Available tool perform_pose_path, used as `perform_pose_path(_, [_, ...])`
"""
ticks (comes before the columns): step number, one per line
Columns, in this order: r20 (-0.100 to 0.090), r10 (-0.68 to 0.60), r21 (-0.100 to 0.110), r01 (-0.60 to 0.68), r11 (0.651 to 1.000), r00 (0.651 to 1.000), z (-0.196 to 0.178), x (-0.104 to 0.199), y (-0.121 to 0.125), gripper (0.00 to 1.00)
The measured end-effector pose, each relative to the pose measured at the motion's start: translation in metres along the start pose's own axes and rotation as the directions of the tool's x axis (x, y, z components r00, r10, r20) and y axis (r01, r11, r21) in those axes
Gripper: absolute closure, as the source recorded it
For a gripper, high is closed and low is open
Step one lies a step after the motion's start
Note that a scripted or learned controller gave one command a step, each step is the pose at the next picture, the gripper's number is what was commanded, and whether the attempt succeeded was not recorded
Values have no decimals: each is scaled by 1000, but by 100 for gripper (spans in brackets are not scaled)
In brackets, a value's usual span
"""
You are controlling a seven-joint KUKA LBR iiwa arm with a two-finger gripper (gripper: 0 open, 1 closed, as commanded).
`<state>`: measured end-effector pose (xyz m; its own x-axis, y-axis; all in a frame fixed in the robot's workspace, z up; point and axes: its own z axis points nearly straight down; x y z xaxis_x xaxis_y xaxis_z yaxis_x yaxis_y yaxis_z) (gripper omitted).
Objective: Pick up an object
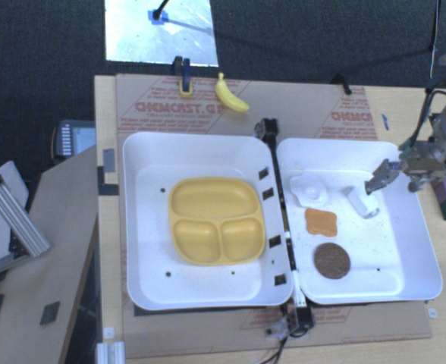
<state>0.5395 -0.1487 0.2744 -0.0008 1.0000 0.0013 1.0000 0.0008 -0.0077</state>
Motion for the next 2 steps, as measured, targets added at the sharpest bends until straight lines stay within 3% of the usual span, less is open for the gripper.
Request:
perform_pose_path(1, [2, -2, -10, 2, 1000, 1000, -5, 0, 2, 0])
perform_pose_path(2, [0, -1, -5, 1, 1000, 1000, 53, 10, 1, 0])
